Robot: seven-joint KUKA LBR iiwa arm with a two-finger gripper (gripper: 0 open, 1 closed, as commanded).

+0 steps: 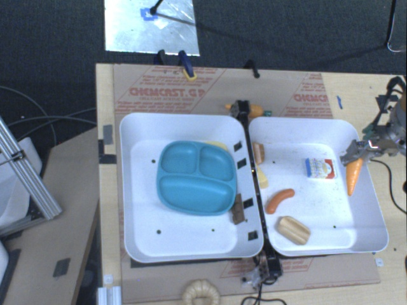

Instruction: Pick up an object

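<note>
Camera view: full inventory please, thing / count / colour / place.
bins: 2, white, side by side on the bench
tray: 1, blue, three compartments, in the left bin
sausage: 1, orange-red, right bin, middle
bun: 1, tan, right bin, near edge
packet: 1, white with blue and red, right bin
carrot: 1, orange, right bin's right rim, just below the gripper
clamp: 1, blue and yellow, bench's far edge
ring: 1, cream, bench's near edge
sheet: 1, silver, floor beyond the bench
gripper: 1, grey, at the right bin's right rim, carrot top against it
</note>
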